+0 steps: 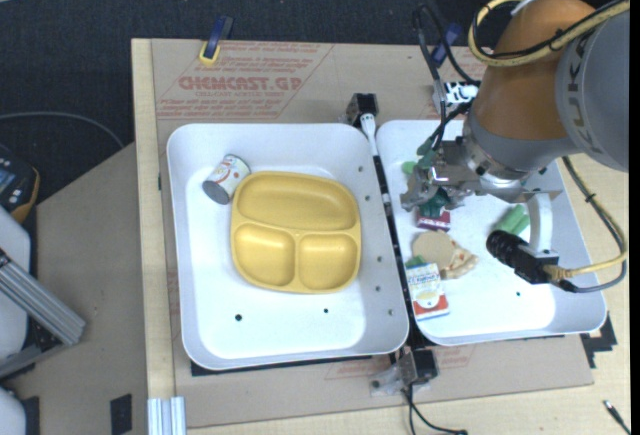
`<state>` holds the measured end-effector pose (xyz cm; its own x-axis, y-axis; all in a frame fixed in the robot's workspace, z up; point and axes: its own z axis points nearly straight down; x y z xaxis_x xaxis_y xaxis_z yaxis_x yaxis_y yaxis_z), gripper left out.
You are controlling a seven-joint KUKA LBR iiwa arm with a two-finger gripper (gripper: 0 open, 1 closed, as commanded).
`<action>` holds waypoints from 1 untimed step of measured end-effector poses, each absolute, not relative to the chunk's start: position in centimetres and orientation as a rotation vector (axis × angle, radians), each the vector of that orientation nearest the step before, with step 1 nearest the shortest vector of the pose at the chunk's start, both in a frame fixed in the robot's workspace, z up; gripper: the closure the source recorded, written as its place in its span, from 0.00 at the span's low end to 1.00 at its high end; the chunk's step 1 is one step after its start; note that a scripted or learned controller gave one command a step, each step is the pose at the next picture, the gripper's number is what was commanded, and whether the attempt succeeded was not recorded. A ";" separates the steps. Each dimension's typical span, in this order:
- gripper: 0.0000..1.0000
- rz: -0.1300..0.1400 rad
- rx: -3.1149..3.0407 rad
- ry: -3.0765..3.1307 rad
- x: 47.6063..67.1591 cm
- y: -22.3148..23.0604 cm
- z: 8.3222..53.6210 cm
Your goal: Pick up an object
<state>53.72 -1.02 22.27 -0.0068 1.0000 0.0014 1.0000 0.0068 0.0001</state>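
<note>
1. On the surface (150,323), two shallow white bins side by side: left bin (195,273) and right bin (500,308), meeting along their inner rims.
2. Reaching in from the right, a grey arm (605,93) with an orange band (535,28).
3. Hanging low over the far-left part of the right bin, the gripper (428,188); not possible to tell from this view whether released or clenched.
4. Just at the near side of the gripper, lying on the floor of the right bin, a small red and green packet (433,219); contact between the two not to be judged.
5. To the right of the packet and apart from it, a green piece (514,221).
6. Nearer than the packet, a flat pale tan piece (445,253); just beside it, close to the left wall of the right bin, a small red, white and green carton (426,289).
7. In the middle of the left bin, a yellow divided tray (295,228), with one wide compartment at the far side and two smaller ones at the near side.
8. At the far-left corner of the tray, a small can (226,178) lying on its side, very close to the tray edge.
9. Beyond the bins, on the far part of the surface, red lettering (240,83) and a blue and yellow clamp (213,41) at the far edge.
</note>
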 end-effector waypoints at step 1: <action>1.00 -0.005 -2.212 -2.230 54.0 5.5 22.4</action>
<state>54.03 5.48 22.40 -0.0078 1.0000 0.0026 1.0000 0.0078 0.0020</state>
